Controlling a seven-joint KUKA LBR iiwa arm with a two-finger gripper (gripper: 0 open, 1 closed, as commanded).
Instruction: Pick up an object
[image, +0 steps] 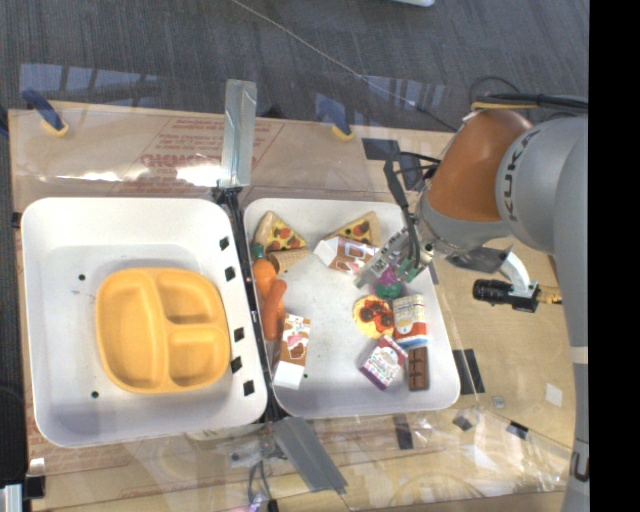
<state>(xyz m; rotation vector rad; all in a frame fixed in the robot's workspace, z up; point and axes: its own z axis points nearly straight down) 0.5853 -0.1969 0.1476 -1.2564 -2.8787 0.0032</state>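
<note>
My gripper (400, 262) hangs over the right bin (330, 380), near its upper right part, just above a green-and-pink item (388, 281). Around it lie a brown snack packet (347, 256), a pizza slice (360, 230) and a yellow-and-red toy (373, 314). A small white can (409, 314), a purple packet (381, 364) and a chocolate bar (417, 368) rest lower right. Another pizza slice (277, 237), a carrot (267, 292) and a brown-and-white packet (292, 350) line the bin's left side. I see nothing clearly between the fingers.
The left bin (60, 240) holds a yellow divided plate (160, 328). A grey divider strip (238, 140) stands between the bins at the back. The arm's orange band (480, 165) looms over the right bin's far right corner.
</note>
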